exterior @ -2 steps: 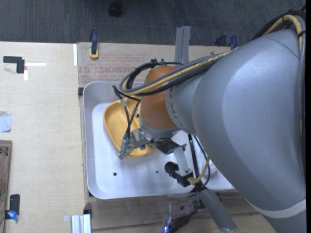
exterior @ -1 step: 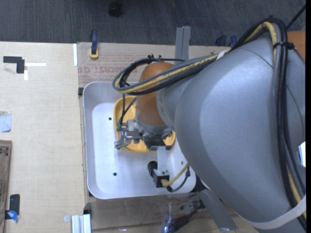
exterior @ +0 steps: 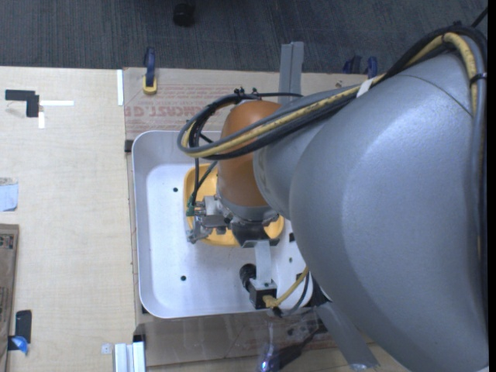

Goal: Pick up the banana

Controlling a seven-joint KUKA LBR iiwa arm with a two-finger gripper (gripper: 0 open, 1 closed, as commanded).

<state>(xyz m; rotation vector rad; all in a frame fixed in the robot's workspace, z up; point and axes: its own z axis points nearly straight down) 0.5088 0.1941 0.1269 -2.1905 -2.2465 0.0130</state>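
Note:
The yellow banana (exterior: 220, 235) lies in the left white bin (exterior: 159, 231), mostly hidden beneath the arm's wrist. Bits of yellow show at the wrist's left side and under it. The gripper (exterior: 200, 225) is down in the bin right over the banana, with its metal parts at the banana's left end. The orange band (exterior: 246, 157) sits just above it. The grey arm covers the fingertips, so the contact with the banana is hidden.
The big grey arm (exterior: 387, 200) covers the right half of the view and the right bin. Black and yellow cables (exterior: 232, 122) loop over the wrist. A bare wooden bench (exterior: 62, 208) lies left of the bin. A blue clamp (exterior: 149, 80) stands at the back.

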